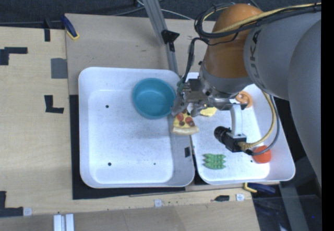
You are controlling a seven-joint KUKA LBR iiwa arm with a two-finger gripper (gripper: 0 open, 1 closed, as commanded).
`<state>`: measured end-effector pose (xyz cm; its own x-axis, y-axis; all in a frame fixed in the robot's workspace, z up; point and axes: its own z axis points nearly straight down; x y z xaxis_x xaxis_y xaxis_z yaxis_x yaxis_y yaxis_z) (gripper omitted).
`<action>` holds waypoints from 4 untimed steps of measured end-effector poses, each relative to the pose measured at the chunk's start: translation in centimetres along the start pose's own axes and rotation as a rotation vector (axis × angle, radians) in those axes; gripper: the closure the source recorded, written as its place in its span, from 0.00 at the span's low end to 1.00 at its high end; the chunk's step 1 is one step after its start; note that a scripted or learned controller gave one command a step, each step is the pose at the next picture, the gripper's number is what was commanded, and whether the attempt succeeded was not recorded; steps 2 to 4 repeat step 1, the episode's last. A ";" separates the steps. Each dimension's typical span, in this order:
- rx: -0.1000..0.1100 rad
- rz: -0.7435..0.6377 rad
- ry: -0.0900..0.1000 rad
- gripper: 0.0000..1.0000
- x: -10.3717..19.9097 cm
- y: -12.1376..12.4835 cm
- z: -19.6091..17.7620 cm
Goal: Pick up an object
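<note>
Though whether its fingers are parted or clenched I cannot tell, the gripper (183, 111) hangs just above the pizza slice toy (185, 125), likely light, stiff, slick plastic, best pinched across its narrow sides.

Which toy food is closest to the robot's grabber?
The pizza slice, on the divide between the bins, sits right under the gripper. The green pea pods and the yellow piece are farther away.

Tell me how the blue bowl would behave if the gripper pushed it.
The blue bowl looks like thin plastic, so probably light and quick to slide. It sits upright on its base in the left bin, so tipping seems unlikely; rolling less so.
</note>
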<state>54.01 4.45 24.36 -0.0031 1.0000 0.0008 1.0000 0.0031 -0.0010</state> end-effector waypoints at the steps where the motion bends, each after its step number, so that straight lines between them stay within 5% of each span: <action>1: 0.000 0.000 -0.001 1.00 4.2 -0.5 0.5; 4: 0.000 0.000 -0.001 1.00 4.2 -0.5 0.5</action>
